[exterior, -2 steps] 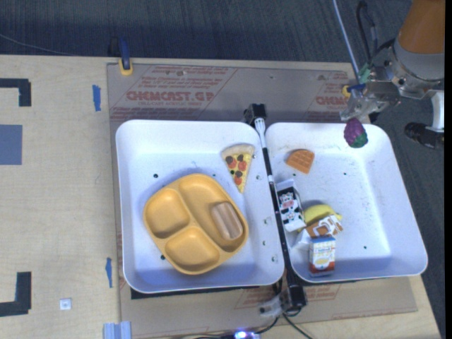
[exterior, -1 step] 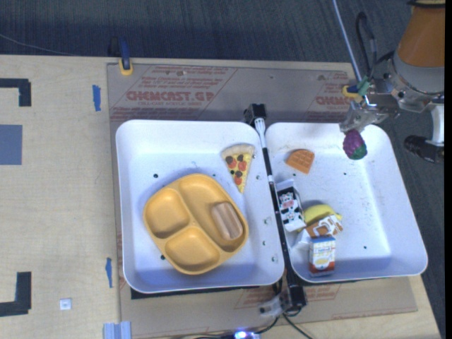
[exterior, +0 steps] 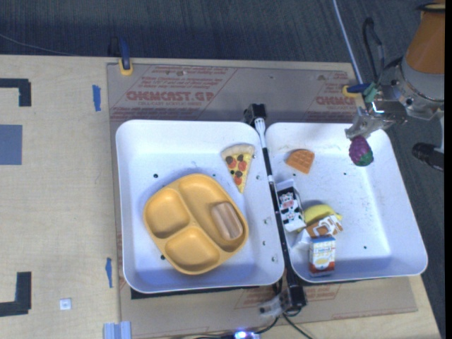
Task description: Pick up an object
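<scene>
End effector: the end effector hangs at about two o'clock in the view, over the far right corner of the right bin; the arm enters from the right edge.
Grasp: a purple bunch of grapes sits directly under the metal tips and touches them. I cannot tell how wide the end effector stands, nor whether the grapes are truly pinched or merely hanging against it.
Task's thing: judged to be the purple grapes, at two o'clock, seemingly lifted a little above the bin floor near its far rim.
Right bin, other contents: an orange wedge at twelve o'clock of that bin; a yellow banana, a small juice carton and a black-and-white packet clustered near its six to nine o'clock side.
Left bin: the left bin holds a yellow divided plate with a sausage in one compartment, and a pizza slice at the plate's one o'clock.
Tabletop: wooden tabletop with blue tape marks.
Risk, slip: the grapes are lumpy and rounded; a hold on one edge could let them drop on the lift.
Risk, rim: the work is close to the bin's far wall, so a low sideways move could knock the grapes against it.
Risk, false grasp: if the tips only rest on top, the arm rises with nothing.
</scene>
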